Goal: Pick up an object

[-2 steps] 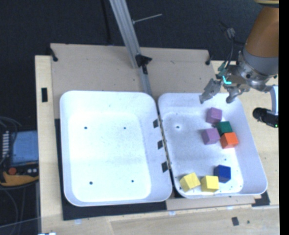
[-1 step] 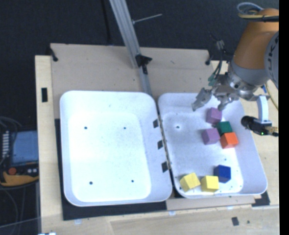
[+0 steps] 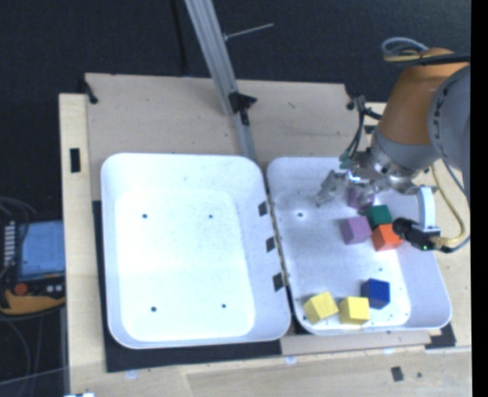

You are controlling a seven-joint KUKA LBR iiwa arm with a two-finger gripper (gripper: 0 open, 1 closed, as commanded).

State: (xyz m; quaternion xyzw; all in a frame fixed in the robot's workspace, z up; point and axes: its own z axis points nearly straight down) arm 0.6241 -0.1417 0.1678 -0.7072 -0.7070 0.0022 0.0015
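Camera view: jaws spread apart over right bin near small purple block.

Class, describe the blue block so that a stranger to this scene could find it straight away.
Look in the right-hand bin, toward its near edge. The blue block sits just right of two yellow blocks; it is the darkest cube and the only blue one.

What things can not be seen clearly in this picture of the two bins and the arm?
- Claw: small and blurred in the camera view, so whether it grips anything cannot be told.
- Green block: its upper part is covered by the wrist.
- Orange block: its right side is hidden by a black fitting with cables.
- Arm: cut off by the view's right edge.
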